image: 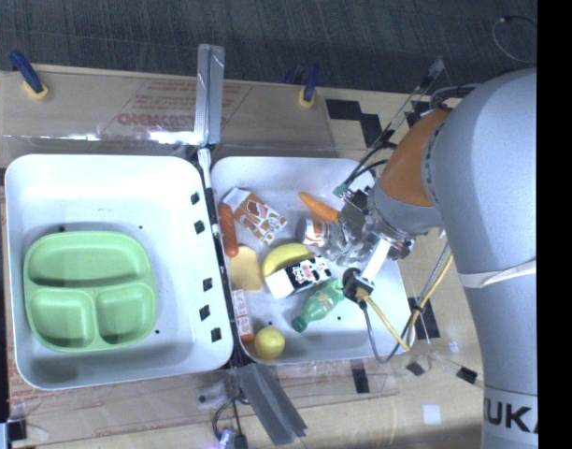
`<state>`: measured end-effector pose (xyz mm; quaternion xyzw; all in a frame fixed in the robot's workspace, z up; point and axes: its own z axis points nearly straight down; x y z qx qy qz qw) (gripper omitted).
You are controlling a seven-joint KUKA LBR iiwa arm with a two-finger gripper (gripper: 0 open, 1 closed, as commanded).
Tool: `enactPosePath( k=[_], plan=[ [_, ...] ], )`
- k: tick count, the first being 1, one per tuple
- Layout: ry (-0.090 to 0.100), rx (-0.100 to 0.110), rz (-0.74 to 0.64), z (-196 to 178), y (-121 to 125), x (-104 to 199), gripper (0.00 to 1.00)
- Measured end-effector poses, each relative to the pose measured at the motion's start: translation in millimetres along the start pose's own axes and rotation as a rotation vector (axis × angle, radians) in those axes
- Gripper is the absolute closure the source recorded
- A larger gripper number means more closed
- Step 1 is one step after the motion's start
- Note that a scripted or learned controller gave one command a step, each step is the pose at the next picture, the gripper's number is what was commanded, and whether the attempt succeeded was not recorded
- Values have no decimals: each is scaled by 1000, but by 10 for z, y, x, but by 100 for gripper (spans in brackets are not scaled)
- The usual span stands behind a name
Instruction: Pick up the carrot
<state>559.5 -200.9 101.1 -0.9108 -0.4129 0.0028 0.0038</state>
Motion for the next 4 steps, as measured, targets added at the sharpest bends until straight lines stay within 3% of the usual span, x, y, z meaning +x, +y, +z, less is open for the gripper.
enactPosePath(
  k=[1,2,3,4],
  plan=[
    [0,0,0,0,0,0,0],
    [1,-3,-9,97,458,377,0],
    [0,-4,-225,101,-322,134,0],
    [1,-7,-42,93,202,293,0]
  ],
)
